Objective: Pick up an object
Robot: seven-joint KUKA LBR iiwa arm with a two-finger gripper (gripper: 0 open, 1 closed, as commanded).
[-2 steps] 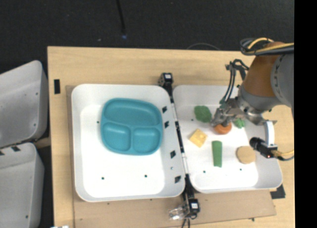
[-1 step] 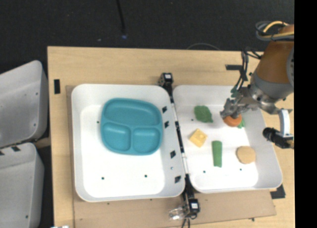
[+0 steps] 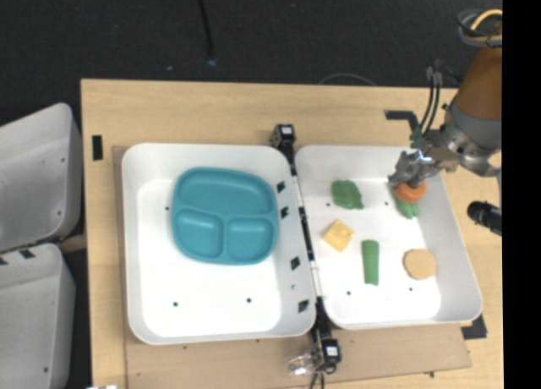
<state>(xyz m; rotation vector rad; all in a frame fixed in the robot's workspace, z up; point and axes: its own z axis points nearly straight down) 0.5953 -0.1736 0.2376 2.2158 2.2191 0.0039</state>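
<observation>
My gripper (image 3: 409,174) hangs over the far right part of the right bin (image 3: 452,248). Directly beneath it, touching or nearly touching, sits a small orange piece with a green end (image 3: 409,199); the view does not settle whether it is gripped. Further left in that bin lie a green leafy lump (image 3: 347,194), a yellow wedge (image 3: 338,235), a green stick (image 3: 370,262) and a tan round disc (image 3: 419,264).
The left bin (image 3: 144,294) holds a teal divided plate (image 3: 225,214). A raised divider with black clips (image 3: 300,235) runs between the two bins. Bare white floor shows at the front of both bins.
</observation>
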